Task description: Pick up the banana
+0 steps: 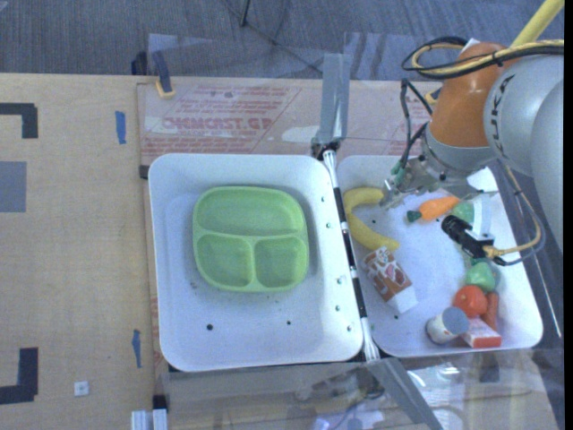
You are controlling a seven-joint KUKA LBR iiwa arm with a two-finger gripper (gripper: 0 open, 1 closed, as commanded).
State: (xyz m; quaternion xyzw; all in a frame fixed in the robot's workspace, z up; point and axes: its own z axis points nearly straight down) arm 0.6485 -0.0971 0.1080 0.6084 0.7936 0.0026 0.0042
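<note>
The yellow banana (362,215) lies curved along the left side of the right bin (519,330), close to the wall between the two bins. My gripper (397,189) hangs over the bin's upper part, just right of the banana's top end and very near it. Nothing is visibly held. The grey arm with its orange band comes in from the upper right.
An orange carrot (438,208) lies just right of the gripper. Below are a small carton (390,278), a green vegetable (482,274), a red tomato (468,298), a white cup (439,329) and a red-white box (484,335). A green divided plate (252,238) sits in the left bin (179,330).
</note>
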